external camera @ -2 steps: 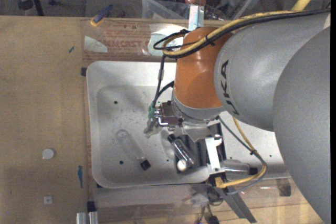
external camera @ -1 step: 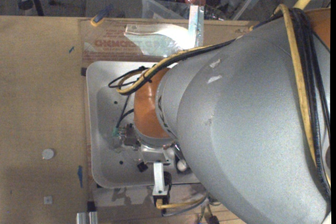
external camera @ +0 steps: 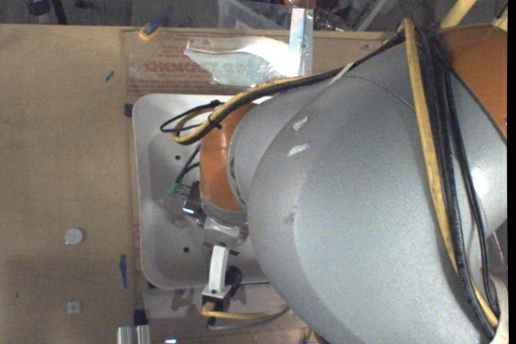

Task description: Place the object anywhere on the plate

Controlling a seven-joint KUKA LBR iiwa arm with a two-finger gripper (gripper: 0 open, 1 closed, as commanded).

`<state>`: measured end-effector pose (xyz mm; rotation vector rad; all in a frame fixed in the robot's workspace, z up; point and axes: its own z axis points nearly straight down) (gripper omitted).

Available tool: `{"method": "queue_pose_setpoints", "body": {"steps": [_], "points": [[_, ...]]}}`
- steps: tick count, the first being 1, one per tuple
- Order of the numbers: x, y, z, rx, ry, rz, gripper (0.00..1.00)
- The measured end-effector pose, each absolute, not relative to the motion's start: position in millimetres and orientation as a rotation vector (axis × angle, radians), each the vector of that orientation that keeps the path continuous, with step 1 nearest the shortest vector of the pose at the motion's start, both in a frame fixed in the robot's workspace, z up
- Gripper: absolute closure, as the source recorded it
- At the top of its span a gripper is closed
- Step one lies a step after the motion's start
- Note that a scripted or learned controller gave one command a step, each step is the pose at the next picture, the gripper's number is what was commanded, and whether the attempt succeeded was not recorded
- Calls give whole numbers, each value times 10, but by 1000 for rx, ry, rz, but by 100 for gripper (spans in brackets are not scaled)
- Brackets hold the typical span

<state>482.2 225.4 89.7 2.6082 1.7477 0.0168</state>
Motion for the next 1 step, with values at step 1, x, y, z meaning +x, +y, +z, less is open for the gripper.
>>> {"method": "queue_pose_setpoints", "body": {"steps": [1], "points": [[4822,2254,897,2608,1748,17,0]]}}
